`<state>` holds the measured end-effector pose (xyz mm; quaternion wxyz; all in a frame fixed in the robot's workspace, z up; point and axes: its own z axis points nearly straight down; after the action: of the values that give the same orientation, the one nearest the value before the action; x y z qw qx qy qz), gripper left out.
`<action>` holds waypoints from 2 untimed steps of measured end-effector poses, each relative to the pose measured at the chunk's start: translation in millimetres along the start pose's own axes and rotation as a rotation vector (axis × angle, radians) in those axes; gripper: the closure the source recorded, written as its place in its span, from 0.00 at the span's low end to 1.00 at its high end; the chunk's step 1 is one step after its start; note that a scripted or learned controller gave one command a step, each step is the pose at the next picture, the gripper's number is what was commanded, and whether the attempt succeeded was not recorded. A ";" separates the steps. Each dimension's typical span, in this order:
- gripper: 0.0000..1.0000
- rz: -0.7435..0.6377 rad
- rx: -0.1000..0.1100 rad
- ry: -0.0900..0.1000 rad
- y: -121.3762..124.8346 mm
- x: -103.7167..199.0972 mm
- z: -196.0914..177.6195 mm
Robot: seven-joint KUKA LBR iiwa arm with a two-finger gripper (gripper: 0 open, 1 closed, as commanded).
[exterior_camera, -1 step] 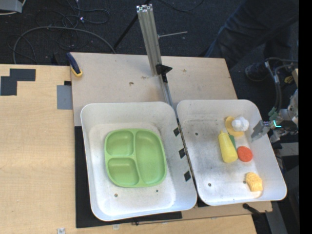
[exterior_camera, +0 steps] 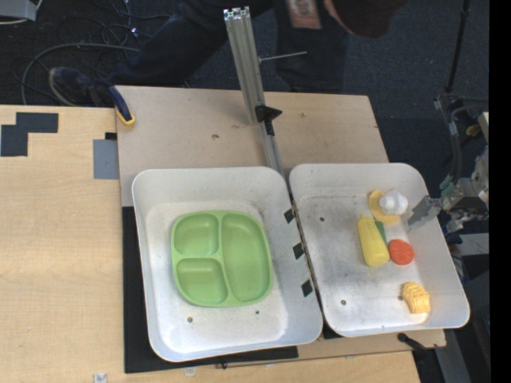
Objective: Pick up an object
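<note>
The right bin [exterior_camera: 343,294] holds several small objects. A yellow bottle-shaped piece [exterior_camera: 372,242] lies lengthwise near the bin's right side. A white and yellow piece [exterior_camera: 389,203] sits just behind it, and an orange-red ball [exterior_camera: 401,252] touches its right side. A yellow ridged piece [exterior_camera: 415,298] lies alone near the front right corner. My gripper [exterior_camera: 423,212] shows as a grey tip poking over the bin's right rim, just right of the white and yellow piece, and nothing is seen in it.
The left bin [exterior_camera: 152,206] holds a green divided plate [exterior_camera: 221,258]. An aluminium post [exterior_camera: 247,70] rises behind the gap between the bins. Black clips [exterior_camera: 296,250] sit along the shared edge. Cables and equipment [exterior_camera: 467,174] crowd the right edge.
</note>
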<state>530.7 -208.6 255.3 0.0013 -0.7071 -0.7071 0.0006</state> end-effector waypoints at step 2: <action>0.00 0.000 0.006 0.003 -9.9 7.9 124.0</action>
<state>520.4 -200.5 131.4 0.0043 -0.7072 -0.7070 0.0018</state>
